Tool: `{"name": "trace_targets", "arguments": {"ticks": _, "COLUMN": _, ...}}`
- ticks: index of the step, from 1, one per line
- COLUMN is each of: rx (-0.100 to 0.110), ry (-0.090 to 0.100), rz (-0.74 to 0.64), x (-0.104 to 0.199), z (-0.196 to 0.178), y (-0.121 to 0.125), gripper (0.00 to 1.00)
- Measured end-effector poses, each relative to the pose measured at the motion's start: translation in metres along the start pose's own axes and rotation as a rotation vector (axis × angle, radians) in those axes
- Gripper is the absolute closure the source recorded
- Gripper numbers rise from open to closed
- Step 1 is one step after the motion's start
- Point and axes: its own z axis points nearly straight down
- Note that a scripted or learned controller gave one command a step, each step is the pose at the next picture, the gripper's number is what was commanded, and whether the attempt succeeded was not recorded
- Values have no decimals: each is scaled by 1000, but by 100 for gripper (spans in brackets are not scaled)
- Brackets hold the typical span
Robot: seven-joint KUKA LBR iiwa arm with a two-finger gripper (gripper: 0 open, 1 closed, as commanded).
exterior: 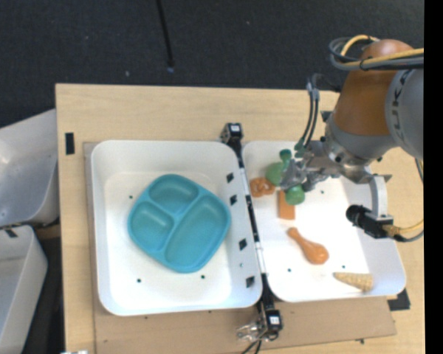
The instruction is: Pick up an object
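**Small toy foods under the arm in the right bin**

A pale wooden counter (155,109) carries two shallow white bins side by side. The left bin (103,198) holds a blue divided plate (179,223). The right bin (376,257) holds the pickable pieces: a green toy (277,170) and a second green piece (294,194) close under the gripper (299,172), an orange-brown round piece (261,187) near the divider, an orange block (286,206) just below the green piece, an orange drumstick-shaped toy (308,246) lower down, and a tan cone (354,279) near the front edge.

The gripper hangs over the green pieces; whether the jaws are parted or closed cannot be made out, and nothing is clearly seen between them.

These look like light, rigid plastic toys, probably smooth and apt to slide or roll on the bin floor. The green piece is likely best taken across its narrow middle; the crowding orange block beside it could be nudged.
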Motion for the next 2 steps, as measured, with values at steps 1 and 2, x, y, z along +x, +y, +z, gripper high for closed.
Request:
{"name": "trace_targets", "arguments": {"ticks": 1, "rx": 0, "ry": 0, "rz": 0, "x": 57, "z": 6, "y": 8, "gripper": 100}}
{"name": "trace_targets", "arguments": {"ticks": 2, "rx": -2, "ry": 1, "rz": -2, "x": 118, "z": 3, "y": 19, "gripper": 100}}
